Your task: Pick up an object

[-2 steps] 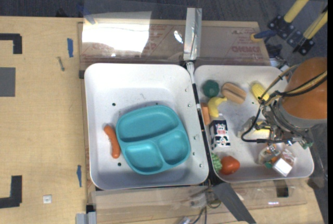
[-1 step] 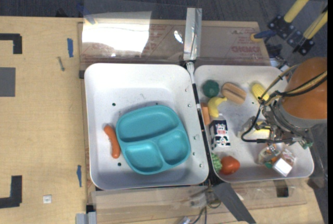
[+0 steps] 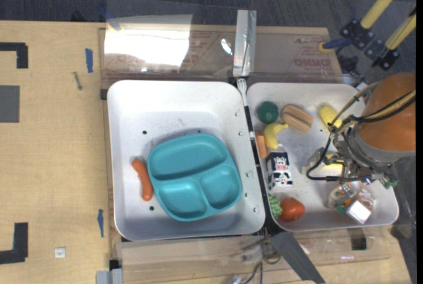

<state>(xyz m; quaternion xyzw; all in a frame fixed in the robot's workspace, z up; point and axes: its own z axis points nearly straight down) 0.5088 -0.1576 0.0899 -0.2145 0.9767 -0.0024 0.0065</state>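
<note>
The gripper (image 3: 350, 200) is lowered into the right bin (image 3: 310, 223) near its front right corner, above a small clear and white packet (image 3: 353, 205); whether the tool is spread or pressed together cannot be told from the view, and no object can be seen to be pinched. The packet is judged light, crinkly and slippery, best taken across its narrow middle. It looks glossy, with green and white patches. Along the bin's left wall a small black and white carton (image 3: 280, 169) is lain beside an orange carrot (image 3: 261, 144). A red tomato (image 3: 291, 209) is set by the front left corner. In the left bin (image 3: 132, 104) a teal divided plate (image 3: 193, 175) is placed centrally, with a sausage (image 3: 143, 179) just beside it
</note>
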